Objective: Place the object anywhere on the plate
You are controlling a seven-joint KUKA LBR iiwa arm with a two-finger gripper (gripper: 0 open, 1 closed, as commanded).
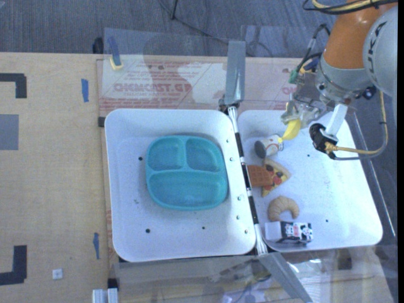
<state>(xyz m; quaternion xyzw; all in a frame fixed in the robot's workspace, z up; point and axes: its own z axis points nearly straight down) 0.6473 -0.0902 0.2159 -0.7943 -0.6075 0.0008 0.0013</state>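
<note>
Gripper (297, 120) at upper right holds a yellow object (291, 130) between its fingers; transfer to the plate (187, 172) remains.

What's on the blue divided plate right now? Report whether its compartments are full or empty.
Empty. All three compartments of the blue divided plate show bare blue; the pizza slice and croissant lie in the right bin.

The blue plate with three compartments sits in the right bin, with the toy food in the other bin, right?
Not quite: the blue plate sits in the left bin, as the camera view shows. The toy food, such as the croissant, lies in the right bin.
</note>
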